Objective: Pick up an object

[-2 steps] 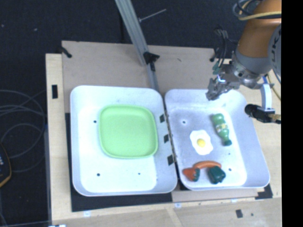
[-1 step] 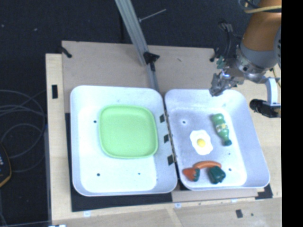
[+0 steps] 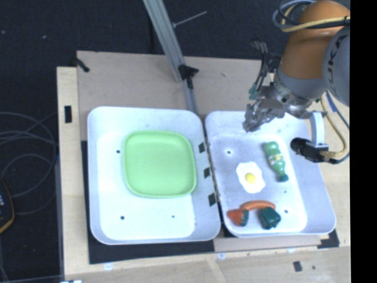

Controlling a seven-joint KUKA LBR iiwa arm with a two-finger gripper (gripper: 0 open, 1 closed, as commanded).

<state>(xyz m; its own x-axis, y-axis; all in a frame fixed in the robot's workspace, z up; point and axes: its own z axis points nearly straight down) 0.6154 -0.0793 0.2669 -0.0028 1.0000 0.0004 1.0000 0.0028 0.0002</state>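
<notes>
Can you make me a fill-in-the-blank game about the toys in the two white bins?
1. The green plate lies in the ____ bin.
2. The fried egg has a ____ middle.
3. The green bottle lies to the ____ of the egg.
4. The gripper is above the far edge of the ____ bin.

Missing words: left; yellow; right; right
</notes>
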